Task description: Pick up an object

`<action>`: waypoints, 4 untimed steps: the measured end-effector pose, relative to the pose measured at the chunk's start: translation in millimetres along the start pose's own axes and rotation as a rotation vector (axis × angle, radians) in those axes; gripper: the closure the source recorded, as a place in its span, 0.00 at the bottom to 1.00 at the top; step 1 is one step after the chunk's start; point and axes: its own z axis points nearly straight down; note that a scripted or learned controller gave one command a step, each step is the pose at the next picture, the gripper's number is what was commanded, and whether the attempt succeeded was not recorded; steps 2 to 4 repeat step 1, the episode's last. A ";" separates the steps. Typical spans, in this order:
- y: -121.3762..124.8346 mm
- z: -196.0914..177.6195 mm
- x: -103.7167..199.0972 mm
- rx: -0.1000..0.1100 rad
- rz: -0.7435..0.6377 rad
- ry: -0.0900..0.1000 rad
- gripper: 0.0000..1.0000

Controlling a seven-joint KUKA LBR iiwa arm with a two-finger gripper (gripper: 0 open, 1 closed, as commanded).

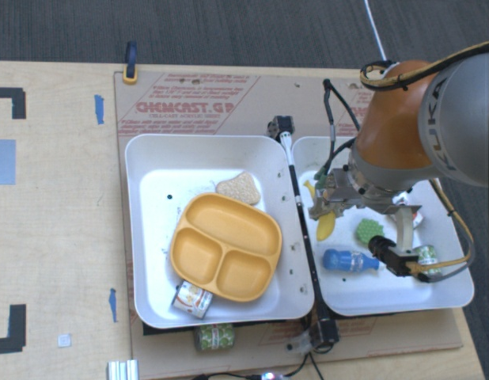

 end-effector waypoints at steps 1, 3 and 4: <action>-53.9 -19.4 -17.5 0.001 0.003 -0.001 1.00; -53.9 -19.4 -17.5 0.001 0.003 -0.001 1.00; -53.9 -19.4 -17.5 0.001 0.003 -0.001 1.00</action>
